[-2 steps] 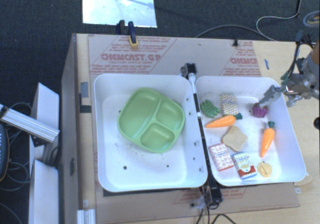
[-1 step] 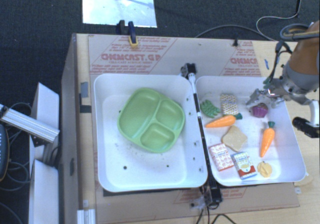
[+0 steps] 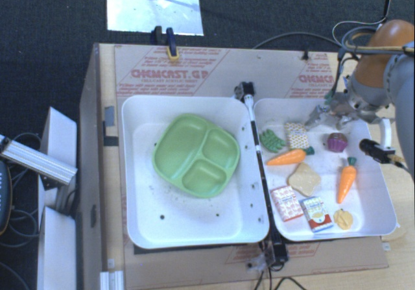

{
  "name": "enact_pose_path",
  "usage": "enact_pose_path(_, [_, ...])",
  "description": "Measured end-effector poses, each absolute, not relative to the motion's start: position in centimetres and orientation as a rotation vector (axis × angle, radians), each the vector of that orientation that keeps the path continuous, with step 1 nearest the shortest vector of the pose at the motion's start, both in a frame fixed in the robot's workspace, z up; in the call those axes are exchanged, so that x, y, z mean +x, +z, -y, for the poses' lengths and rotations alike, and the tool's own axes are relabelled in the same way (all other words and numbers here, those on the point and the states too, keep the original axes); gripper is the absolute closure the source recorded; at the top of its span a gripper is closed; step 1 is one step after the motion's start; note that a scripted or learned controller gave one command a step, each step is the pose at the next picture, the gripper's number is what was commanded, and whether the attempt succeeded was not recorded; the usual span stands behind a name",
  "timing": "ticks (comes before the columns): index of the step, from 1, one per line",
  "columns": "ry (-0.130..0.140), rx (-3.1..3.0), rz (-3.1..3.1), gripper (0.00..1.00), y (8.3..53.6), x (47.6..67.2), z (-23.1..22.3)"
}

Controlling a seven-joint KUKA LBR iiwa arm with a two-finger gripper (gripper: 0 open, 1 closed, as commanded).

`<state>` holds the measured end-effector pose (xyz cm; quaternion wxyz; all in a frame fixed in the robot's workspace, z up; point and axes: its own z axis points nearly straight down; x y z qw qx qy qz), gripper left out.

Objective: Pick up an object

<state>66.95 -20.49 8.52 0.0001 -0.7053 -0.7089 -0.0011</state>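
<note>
Gripper (image 3: 332, 112) position: upper right of the frame, above the far edge of the right bin (image 3: 389, 217). Finger state cannot be told at this resolution; nothing is seen held.

Candidate objects all lie in the right bin, toward the lower left of the gripper. Nearest is the purple piece (image 3: 336, 142), just below the gripper, small and rounded. Next nearest is the waffle (image 3: 296, 133), a pale checked square to the gripper's left and slightly lower.

Long-axis data:
- Carrot 1 (image 3: 288, 157), orange, tapered, lies nearly left-right across the bin's middle.
- Carrot 2 (image 3: 346, 180), orange with a green top, lies nearly top-bottom, tip toward the lower edge.

Other contents: green ridged piece (image 3: 272, 140) beside the divider; tan bread slice (image 3: 304, 179), flat and irregular; two small printed cartons (image 3: 300, 207) lying flat side by side; yellow round piece (image 3: 343, 219) near the bin's lower edge.

Left bin (image 3: 139, 217) holds a green compartment plate (image 3: 196, 154), smooth plastic, tilted.

Judgement: the purple piece calls for the shortest travel; the carrots offer narrow bodies best closed on across their long axis.
</note>
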Motion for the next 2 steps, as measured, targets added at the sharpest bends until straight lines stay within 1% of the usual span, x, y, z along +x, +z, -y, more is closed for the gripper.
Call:
enact_pose_path(1, [-0.001, -2.221, 2.226, 0.0, 8.5, 62.0, 20.7])
enact_pose_path(2, [-0.004, -2.222, 2.229, 1.0, 9.6, 62.1, 20.7])
